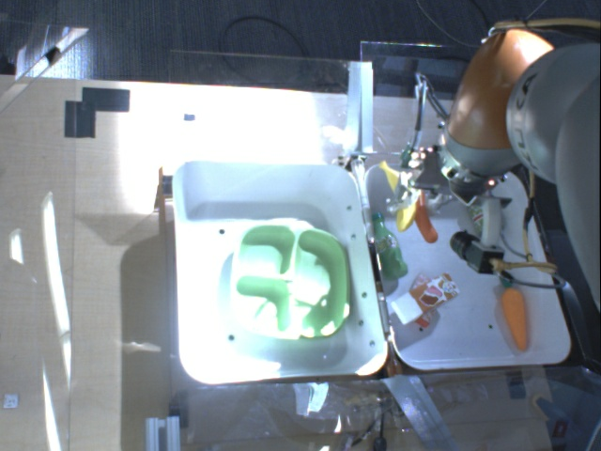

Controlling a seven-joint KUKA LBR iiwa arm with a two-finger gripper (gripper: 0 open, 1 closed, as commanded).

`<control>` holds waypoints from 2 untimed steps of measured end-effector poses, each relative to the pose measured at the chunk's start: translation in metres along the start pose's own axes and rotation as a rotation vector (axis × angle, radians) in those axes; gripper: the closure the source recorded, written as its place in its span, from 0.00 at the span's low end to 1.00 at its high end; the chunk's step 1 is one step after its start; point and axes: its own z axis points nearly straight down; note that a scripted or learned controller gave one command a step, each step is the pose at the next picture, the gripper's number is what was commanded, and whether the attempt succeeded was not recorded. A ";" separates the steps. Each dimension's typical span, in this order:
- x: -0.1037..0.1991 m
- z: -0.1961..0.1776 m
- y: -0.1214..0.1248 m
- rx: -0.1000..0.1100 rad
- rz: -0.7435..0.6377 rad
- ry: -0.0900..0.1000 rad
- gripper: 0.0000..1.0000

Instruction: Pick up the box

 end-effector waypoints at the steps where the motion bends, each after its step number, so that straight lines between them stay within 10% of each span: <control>1: 0.007 0.001 -0.033 0.003 -0.249 0.000 1.00; 2: -0.009 0.001 -0.028 0.001 -0.258 0.000 1.00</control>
